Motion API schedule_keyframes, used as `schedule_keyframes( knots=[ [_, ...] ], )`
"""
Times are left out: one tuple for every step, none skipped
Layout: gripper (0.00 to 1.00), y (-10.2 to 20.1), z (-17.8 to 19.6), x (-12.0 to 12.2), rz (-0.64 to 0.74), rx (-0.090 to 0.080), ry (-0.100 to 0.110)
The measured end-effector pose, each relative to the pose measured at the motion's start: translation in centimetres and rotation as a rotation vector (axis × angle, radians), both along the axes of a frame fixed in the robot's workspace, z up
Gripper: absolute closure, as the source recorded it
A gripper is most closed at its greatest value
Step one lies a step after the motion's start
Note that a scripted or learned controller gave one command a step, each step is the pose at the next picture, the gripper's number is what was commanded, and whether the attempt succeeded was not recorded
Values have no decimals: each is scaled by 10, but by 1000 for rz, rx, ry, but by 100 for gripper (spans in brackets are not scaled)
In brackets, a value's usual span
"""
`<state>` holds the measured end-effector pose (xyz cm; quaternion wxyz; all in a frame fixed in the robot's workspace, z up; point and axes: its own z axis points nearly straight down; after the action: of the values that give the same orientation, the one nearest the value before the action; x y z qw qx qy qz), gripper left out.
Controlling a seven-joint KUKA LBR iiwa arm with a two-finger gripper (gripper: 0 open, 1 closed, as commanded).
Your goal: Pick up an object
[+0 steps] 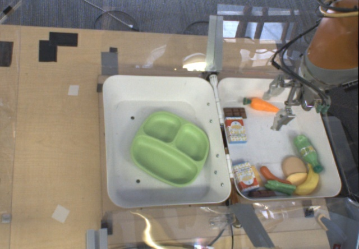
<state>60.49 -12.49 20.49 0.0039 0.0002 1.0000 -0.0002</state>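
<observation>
My gripper [282, 105] hangs over the upper right of the right bin [332, 178], open, with nothing between its fingers. An orange carrot [261, 105] lies just left of it on the bin floor. Further left lie a brown chocolate bar [234, 113] and a small carton [236, 130]. A green bottle [306, 152] lies below the gripper. At the bin's front edge sit a second small carton [245, 175], a red chilli [268, 174], a green pod [279, 187], a tan potato [293, 165] and a banana [309, 181].
The left bin [118, 186] holds a green divided plate [170, 147]. A metal divider [213, 51] stands behind the seam between the bins. Black cables [291, 46] run from the arm's orange band [336, 40] down over the right bin's back edge.
</observation>
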Motion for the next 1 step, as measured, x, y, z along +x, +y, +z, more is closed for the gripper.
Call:
schedule_keyframes(
  knots=[
    [0,-15,-113,41,76,-2,-9]
  ],
)
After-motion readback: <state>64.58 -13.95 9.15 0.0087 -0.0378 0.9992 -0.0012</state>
